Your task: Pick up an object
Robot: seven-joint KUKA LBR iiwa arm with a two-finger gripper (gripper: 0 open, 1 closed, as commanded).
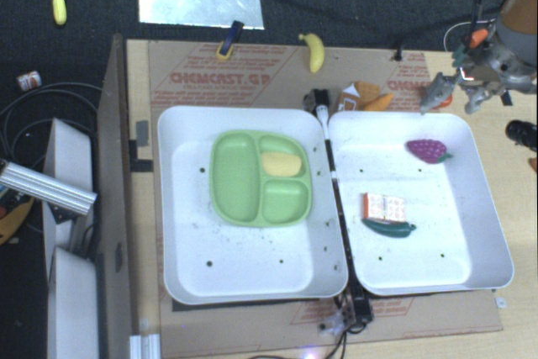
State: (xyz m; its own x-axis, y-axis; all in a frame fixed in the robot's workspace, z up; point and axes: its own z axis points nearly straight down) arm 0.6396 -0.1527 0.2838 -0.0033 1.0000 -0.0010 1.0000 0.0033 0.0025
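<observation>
In the right bin (471, 265) lie three candidates for picking; a bunch of purple toy grapes (427, 150), knobbly and glossy, sits near the far rim; nearer the middle lies a small red-and-white printed carton (384, 206), flat and boxy, with a dark green toy pepper (389, 226), smooth and elongated, touching its near edge. The bin itself is shallow, white and hard-looking with rounded corners, its floor speckled with small dark marks. The left bin (193, 265) is just beside it, the two rims meeting at a dark seam; in it rests a pale green compartment tray (239, 181) of smooth plastic, and a soft yellow block, sponge-like (282, 163), lies in the tray's far right compartment. Both bins stand on a bench (277, 71) faced with brown printed cardboard; on that cardboard beyond the bins lie a yellow toy banana (314, 51) and an orange scrap (370, 97). The arm (519, 13) reaches in at the upper right, its wrist bent down over the far right corner of the right bin; the pincer (456, 94) hangs there with its two grey fingers spread apart, gripping nothing, well apart from the grapes.
</observation>
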